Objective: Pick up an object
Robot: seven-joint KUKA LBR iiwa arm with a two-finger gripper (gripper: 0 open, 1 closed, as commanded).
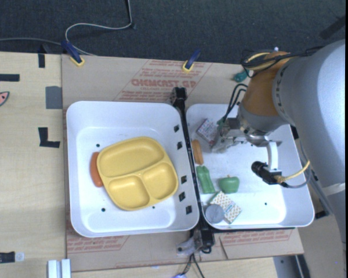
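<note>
Two white bins sit side by side on a tabletop lined with cardboard. At the bottom of the right bin, a checkered packet lies beside a grey disc. Just above them are a green pepper-shaped toy and a green stick along the bin's left wall, with an orange piece above the stick. In the left bin, a yellow three-section plate lies tilted, an orange-red item peeking from under its left edge. Higher in the right bin, the gripper reaches in from the frame's right, low over a crinkled silver-and-red packet near the bin's upper left corner. Whether the jaws are apart or together cannot be told, nor whether they touch the packet. At the top, cables trail over dark carpet.
</note>
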